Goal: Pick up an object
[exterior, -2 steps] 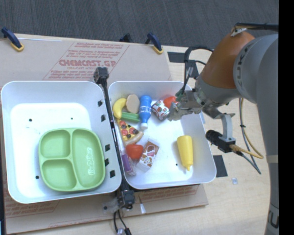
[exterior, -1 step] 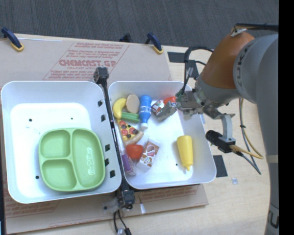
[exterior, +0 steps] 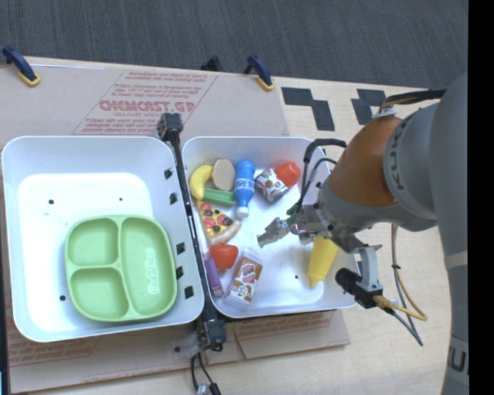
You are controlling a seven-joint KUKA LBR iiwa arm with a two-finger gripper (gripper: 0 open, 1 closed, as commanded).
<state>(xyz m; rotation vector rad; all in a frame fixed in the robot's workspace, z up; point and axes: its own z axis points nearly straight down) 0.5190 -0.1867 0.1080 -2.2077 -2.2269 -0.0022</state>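
1. Camera view, right bin (exterior: 309, 299): the candidate objects lie here in a loose cluster along the left wall, so any one may serve as the target. They include a banana (exterior: 199, 181), a blue bottle (exterior: 244, 186), a pizza slice (exterior: 217, 222), a small carton (exterior: 246, 280) and a yellow squeeze bottle (exterior: 321, 259).
2. Gripper (exterior: 273, 234): it hangs low over the middle of the right bin, over bare floor between the pizza slice and the yellow squeeze bottle, touching neither. Whether its fingers are spread or closed cannot be told at this size; nothing is seen held between them, so the pick is judged not yet made.
3. Arm (exterior: 375, 171): it reaches in from the right, its orange band above the bin's right wall, partly covering the top of the squeeze bottle.
4. Left bin (exterior: 16, 167): it holds a green divided tray (exterior: 119, 267), well apart from the gripper and likely a drop place.
5. Risk: crowded objects may be nudged rather than grasped.
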